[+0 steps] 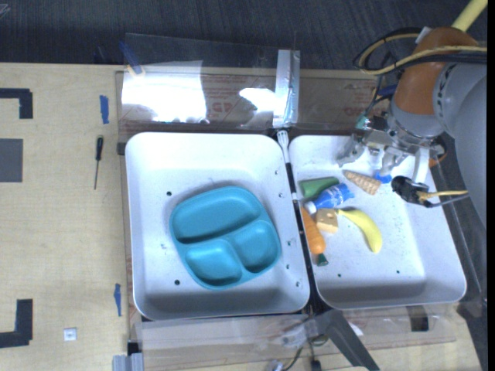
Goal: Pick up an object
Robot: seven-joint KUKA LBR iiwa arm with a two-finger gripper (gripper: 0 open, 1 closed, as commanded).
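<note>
In the right bin (pixel 433 277), the tool (pixel 381 159), fingers apart, hovered at twelve o'clock above the cone (pixel 362 182): light, stiff, best pinched mid-length.

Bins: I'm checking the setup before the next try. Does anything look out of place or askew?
Nothing looks damaged or spilled. The blue divided tray sits askew in the left bin. In the right bin, the toy foods crowd the left wall, banana and carrot among them.
</note>
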